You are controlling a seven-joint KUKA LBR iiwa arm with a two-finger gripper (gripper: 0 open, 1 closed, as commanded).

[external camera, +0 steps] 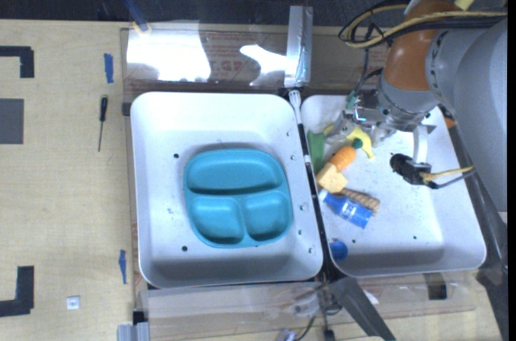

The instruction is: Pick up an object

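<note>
Toys (348,186) crowded beside hand (359,122), right bin (403,243).

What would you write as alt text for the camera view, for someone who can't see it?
A grey robot arm with an orange band reaches from the right, its gripper low over small toys piled in the right white bin, among them a carrot and a blue bottle. The left white bin holds a blue divided tray.
</note>
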